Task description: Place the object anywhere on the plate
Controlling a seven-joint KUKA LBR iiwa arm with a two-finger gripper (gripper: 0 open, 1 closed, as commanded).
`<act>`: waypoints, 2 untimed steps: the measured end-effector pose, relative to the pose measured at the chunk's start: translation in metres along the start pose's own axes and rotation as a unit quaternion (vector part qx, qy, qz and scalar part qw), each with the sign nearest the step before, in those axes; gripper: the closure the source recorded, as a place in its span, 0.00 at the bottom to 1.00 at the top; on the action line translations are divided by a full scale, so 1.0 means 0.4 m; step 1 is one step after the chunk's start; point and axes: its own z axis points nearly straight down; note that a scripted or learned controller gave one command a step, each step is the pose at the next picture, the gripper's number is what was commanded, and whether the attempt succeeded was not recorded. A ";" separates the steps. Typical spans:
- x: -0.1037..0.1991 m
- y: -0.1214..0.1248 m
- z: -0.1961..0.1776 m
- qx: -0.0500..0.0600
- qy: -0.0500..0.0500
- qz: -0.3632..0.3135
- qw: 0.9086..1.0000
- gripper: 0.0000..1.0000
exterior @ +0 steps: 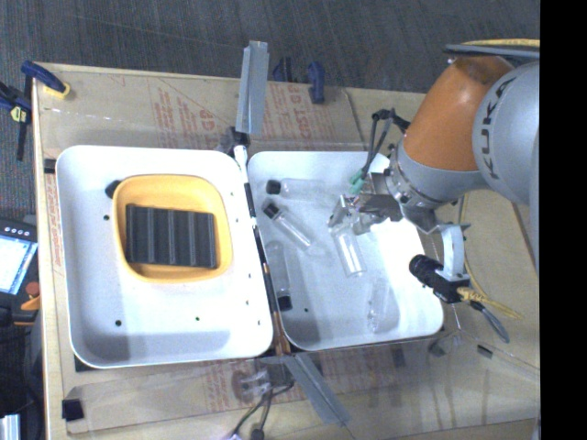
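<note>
One arm (pixel 459 145) — over right bin (pixel 312 333)

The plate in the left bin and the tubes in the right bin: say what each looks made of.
The plate looks like matte yellow plastic: an even, dull, rounded rim, with a dark ribbed insert that may be rubber or plastic. The tubes look like clear plastic or glass, since the white bin shows through them and they catch faint highlights; their caps are black. Which of the two cannot be told.

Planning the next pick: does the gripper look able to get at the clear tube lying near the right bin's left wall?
Probably yes: the clear tube lies uncovered on the bin floor, left of the gripper, with nothing between them.
</note>
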 end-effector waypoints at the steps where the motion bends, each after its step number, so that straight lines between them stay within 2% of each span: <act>1: 0.147 0.094 0.039 -0.001 0.000 -0.143 0.990 1.00; 2: 0.416 0.239 0.137 0.000 0.000 -0.217 0.976 1.00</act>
